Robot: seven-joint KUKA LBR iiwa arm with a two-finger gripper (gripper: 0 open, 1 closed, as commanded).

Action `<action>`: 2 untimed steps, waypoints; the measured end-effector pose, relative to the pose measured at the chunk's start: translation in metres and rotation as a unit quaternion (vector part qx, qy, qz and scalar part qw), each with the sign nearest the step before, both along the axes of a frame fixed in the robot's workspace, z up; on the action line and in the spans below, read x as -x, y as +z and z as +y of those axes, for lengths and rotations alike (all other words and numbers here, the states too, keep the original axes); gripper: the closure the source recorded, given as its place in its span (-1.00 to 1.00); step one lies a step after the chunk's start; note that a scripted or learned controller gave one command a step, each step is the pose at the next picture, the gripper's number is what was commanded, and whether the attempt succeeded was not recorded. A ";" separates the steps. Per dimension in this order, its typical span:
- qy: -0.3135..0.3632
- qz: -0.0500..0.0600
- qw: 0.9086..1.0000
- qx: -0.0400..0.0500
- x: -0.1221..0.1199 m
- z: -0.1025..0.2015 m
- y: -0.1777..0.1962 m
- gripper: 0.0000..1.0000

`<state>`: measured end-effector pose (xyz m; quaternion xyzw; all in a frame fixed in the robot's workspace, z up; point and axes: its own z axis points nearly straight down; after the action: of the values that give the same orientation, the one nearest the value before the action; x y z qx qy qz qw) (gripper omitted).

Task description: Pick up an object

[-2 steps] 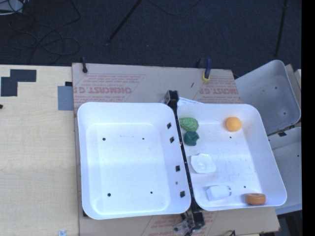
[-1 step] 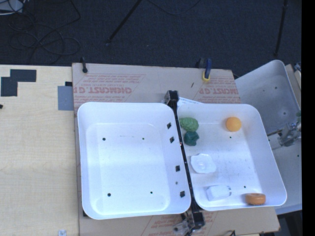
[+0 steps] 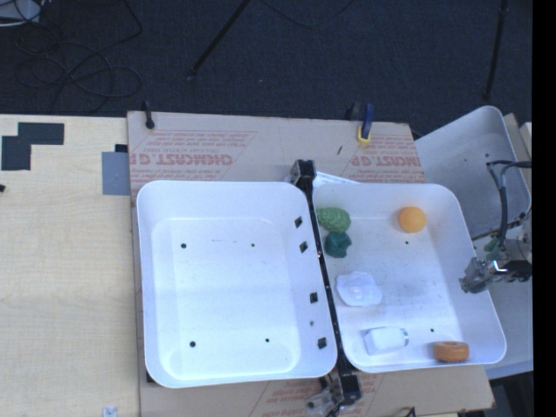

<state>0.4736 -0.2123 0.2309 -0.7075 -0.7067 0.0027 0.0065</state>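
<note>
Two shallow white plastic bins (image 3: 165, 233) sit side by side on printed brown cardboard (image 3: 217, 150), over a pale wooden bench (image 3: 61, 276); dark carpet (image 3: 304, 42) behind.

Two shallow bins, the left bin (image 3: 165, 224) and the right bin (image 3: 452, 233), are seen in smooth white plastic with a faint sheen. They are set on a sheet of matt brown cardboard (image 3: 217, 150) printed in red, laid over a counter (image 3: 61, 268) of pale wood-grain laminate. An orange ball (image 3: 412, 219) is shown smooth and matt, a green lump (image 3: 334, 219) rough, and a white piece (image 3: 358, 288) glossy. The floor (image 3: 287, 42) is covered in dark, matt carpet.
</note>
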 end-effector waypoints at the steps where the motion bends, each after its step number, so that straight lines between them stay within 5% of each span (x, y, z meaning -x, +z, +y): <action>1: -0.001 -0.004 1.000 0.002 -0.001 0.002 -0.009 1.00; 2: 0.002 -0.005 1.000 0.001 -0.002 0.020 -0.013 1.00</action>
<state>0.4757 -0.1923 0.2179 -0.7064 -0.7078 0.0004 0.0020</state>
